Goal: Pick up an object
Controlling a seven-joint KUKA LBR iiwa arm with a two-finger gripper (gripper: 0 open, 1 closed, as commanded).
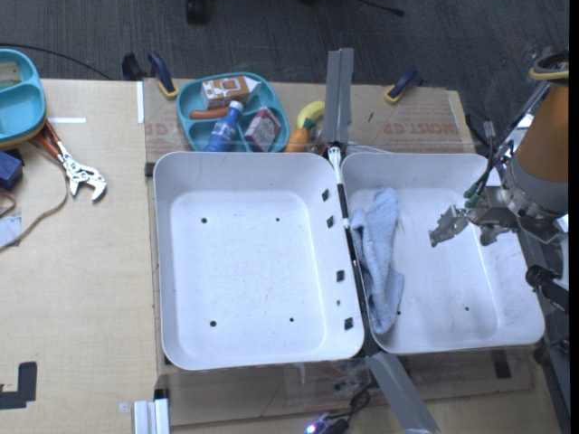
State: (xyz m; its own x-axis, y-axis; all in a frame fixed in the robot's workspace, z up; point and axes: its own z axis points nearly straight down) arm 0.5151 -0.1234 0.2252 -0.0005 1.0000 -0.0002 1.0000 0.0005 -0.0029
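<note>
Starting at the left edge: a blue tray [20, 98] part-seen at the bench corner, and beside it a wrench [81, 177] lying loose on the bench [72, 333], plainly parked outside the work area. Next, behind the bins, a teal dish [232, 109] of small toy goods, a bottle [223, 127] among them, kept as spare stock out of the arm's way. Left bin [172, 242]: white, shallow, bare floor with a few dark dots. Right bin [507, 328]: holds the one candidate for picking, a pale blue cloth [380, 256], crumpled lengthwise against the bin's left wall, close to the divider between the bins. Its slumped, folded lie suggests soft handling; a pinch on a raised fold would likely serve best. Gripper [445, 227]: hangs over the middle of the right bin, to the right of the cloth and apart from it, nothing between its fingers; whether they are spread or closed cannot be told at this size. Arm [547, 152]: enters from the right, orange band above the wrist. Judged stage: approach, pick not yet made.
</note>
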